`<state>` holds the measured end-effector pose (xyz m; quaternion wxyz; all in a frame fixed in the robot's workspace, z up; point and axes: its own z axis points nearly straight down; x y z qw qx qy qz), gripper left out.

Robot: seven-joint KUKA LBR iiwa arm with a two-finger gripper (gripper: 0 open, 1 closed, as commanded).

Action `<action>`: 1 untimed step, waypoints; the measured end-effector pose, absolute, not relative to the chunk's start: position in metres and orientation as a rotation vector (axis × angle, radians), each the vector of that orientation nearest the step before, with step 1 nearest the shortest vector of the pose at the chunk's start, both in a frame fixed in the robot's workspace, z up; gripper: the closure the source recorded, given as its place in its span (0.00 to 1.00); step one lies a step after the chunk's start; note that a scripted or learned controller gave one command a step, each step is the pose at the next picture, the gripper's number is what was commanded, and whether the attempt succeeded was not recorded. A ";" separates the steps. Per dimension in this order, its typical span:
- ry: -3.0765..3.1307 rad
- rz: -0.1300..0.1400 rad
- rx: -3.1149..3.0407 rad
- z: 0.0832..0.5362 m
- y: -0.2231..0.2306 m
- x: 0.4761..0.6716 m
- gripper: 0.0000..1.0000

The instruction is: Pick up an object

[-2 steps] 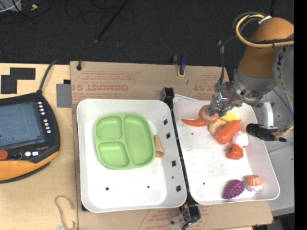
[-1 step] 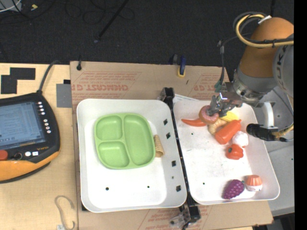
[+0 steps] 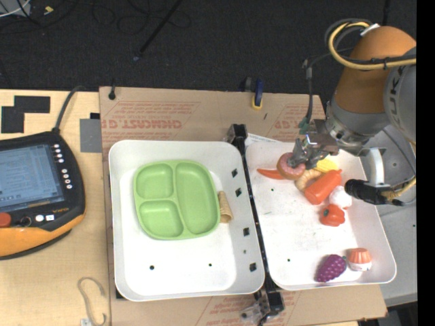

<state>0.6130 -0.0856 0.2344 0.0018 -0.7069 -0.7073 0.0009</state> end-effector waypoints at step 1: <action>-2.218 0.004 -2.221 0.225 -0.082 0.620 1.00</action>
